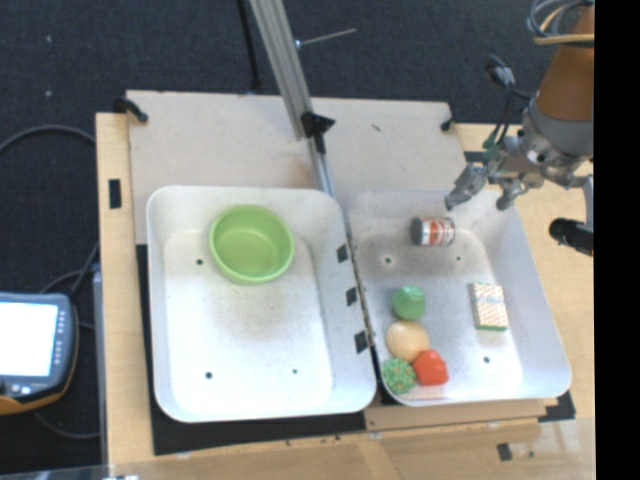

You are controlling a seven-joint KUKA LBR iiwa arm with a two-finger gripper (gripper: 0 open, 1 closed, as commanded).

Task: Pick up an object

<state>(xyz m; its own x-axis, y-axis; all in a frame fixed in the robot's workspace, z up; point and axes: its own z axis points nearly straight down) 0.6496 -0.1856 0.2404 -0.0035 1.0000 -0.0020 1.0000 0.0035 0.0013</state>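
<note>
Gripper [484, 191] hangs over the right bin's [530, 298] back edge, fingers spread, holding nothing. Nearest thing's the can [432, 232], on its side just down-left of it

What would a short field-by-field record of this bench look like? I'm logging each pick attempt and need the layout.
left bin: green bowl near its far side
right bin: small can on its side, green ball, cream egg-shaped item, red item, green knobbly item, pale box
cluster: egg-shaped, red and knobbly items bunched at the right bin's near left corner
gripper: fingers spread open, above the right bin's far edge, holding nothing
nearest item to gripper: small can
</note>
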